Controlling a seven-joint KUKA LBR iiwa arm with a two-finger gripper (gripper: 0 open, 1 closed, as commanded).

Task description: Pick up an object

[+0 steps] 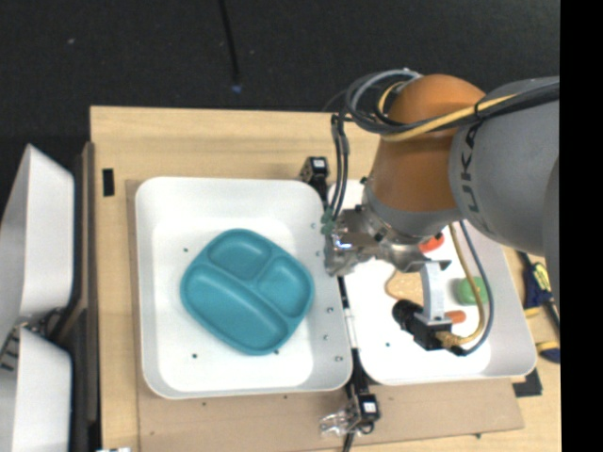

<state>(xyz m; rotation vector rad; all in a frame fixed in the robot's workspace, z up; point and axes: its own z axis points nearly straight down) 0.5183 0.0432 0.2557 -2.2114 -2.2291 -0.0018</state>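
Dark letters on the arm (499,177) — only "KU" reads; it bends in from the right, wrist over the right bin (509,356). Its gripper (341,249) seems to sit at the bins' seam — open or closed, I cannot tell. A teal plate (247,290) lies in the left bin (160,347).

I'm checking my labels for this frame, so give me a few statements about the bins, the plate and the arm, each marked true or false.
1. A teal plate lies in the left bin. True.
2. The plate has a single undivided well. False: ridges split it into three compartments.
3. The arm is over the right bin. True.
4. The arm covers the plate. False: the plate is in full view, left of the arm.
5. Both bins are black. False: both are white.
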